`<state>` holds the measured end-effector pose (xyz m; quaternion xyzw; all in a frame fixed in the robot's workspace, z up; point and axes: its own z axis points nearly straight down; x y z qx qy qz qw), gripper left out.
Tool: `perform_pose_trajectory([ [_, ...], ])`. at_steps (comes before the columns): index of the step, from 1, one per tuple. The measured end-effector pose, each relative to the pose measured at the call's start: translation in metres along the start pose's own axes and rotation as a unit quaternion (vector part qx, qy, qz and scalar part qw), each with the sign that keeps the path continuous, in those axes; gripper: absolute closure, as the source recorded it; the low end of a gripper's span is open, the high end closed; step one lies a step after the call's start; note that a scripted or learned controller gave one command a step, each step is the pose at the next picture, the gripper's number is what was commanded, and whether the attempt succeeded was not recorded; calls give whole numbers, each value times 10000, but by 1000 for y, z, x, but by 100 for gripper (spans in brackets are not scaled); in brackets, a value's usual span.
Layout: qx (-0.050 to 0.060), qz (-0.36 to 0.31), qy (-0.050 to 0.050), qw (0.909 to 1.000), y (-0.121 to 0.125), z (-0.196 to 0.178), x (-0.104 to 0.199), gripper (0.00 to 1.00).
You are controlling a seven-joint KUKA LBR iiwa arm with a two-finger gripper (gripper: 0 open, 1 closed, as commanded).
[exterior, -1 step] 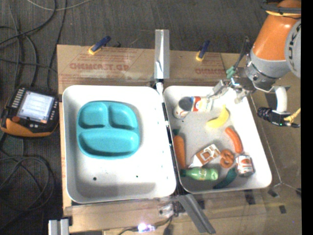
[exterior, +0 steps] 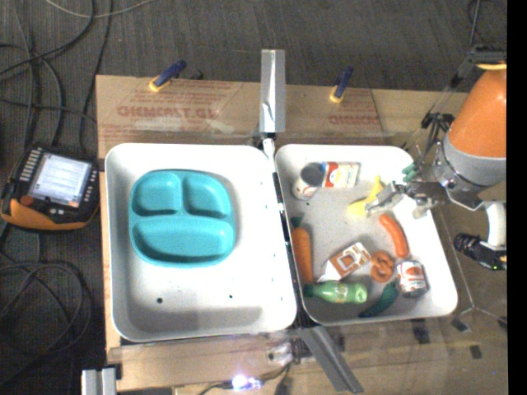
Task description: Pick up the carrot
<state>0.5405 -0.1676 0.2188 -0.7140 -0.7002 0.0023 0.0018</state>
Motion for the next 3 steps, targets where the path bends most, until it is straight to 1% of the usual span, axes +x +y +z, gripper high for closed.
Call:
perform_pose_trajectory([
  [1, -8, 469, 16, 9989, -46, 113, -19, 0],
  [2, 16, 470, 28, 9989, -47, 105, -18, 100],
  [3, 7, 443, 10, 9990, -55, 61, 55, 100],
])
